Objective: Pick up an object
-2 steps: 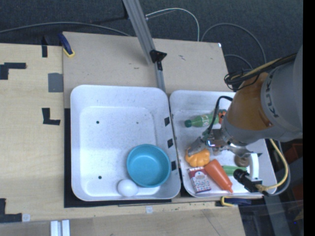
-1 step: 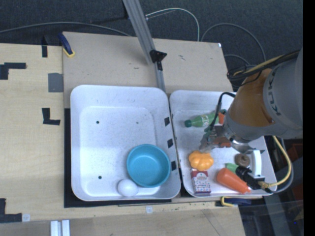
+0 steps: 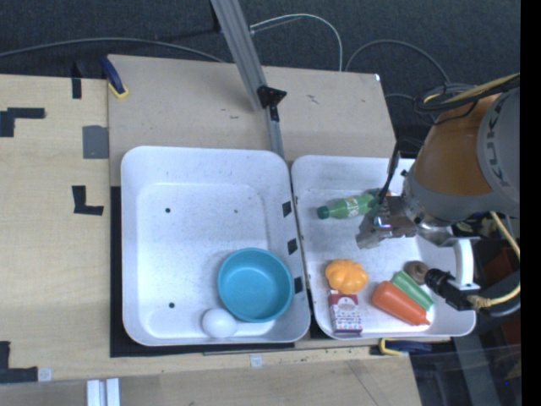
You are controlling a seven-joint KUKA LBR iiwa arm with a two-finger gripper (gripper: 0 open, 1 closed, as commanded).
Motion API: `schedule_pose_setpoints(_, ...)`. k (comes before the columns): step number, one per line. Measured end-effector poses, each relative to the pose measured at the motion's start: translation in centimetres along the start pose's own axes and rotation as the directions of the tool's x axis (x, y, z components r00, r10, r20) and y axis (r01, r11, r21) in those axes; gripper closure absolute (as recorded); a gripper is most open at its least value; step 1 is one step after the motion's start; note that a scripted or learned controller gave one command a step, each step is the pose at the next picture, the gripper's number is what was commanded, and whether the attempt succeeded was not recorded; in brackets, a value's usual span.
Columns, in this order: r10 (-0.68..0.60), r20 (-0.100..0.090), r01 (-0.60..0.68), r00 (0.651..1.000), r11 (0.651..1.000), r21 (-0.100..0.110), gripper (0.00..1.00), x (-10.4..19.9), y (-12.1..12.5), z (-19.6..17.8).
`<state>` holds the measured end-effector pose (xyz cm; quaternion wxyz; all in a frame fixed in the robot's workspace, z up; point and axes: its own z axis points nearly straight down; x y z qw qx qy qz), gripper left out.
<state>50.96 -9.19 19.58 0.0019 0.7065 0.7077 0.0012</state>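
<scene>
2 white bins sit side by side on the tabletop (image 3: 194, 108), and the arm (image 3: 461, 163) comes in from the right, its orange band hanging over the right bin (image 3: 325, 172). The tool (image 3: 376, 227) is low inside that bin, just beside the right end of a green bottle (image 3: 347, 206) that lies on its side with the cap pointing left toward the divider. From here the tool is a dark, blurry lump under the wrist, and I cannot tell how it is set or whether it has hold of anything; the bottle looks to be lying on the bin floor, touching or nearly touching the tool. Nearer the front of the same bin there is an orange fruit (image 3: 347, 275), with a small red carton (image 3: 344, 314) just in front of it against the front wall. To the right of those lies a carrot (image 3: 402, 303), orange with a green top, slanted toward the bin's right corner, and a small brown thing (image 3: 415, 270) sits just behind it. The left bin (image 3: 161, 176) holds a blue bowl (image 3: 254, 284) upright near its front right corner, and a white ball (image 3: 219, 321) rests against the bowl's front left side. A grey pole (image 3: 241, 41) slants across the tabletop behind the bins.
</scene>
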Motion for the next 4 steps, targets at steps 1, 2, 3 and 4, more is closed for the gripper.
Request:
schedule_pose_setpoints(1,0.0,0.0,0.0,1.0,1.0,0.001,1.0,0.0,0.1,-4.0)
schedule_pose_setpoints(2,-0.006,-0.003,0.006,1.0,1.0,0.006,1.0,6.0,1.9,-3.1)
schedule_pose_setpoints(3,-0.007,-0.003,0.007,1.0,1.0,0.005,1.0,11.6,4.4,-3.7)
schedule_pose_setpoints(4,-0.005,-0.002,0.005,1.0,1.0,0.007,1.0,16.4,5.8,-2.4)
